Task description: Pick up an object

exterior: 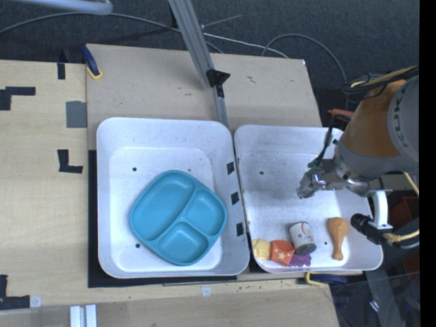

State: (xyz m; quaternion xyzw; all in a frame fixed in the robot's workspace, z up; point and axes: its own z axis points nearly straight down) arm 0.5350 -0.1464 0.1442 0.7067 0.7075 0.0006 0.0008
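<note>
Along the near wall of the right bin (272,142) sit a yellow piece (261,249), an orange block (282,252), a small can (302,236) whose label cannot be read, and a toy drumstick (336,236), long axis running near to far, thick end away. Above them hang the jaws (310,184), holding nothing; their spread cannot be told. In the left bin (109,182) lies a blue divided plate (178,216).

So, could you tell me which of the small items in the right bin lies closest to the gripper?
The small can lies just below the gripper, nearer than the drumstick, the orange piece or the yellow piece.
</note>
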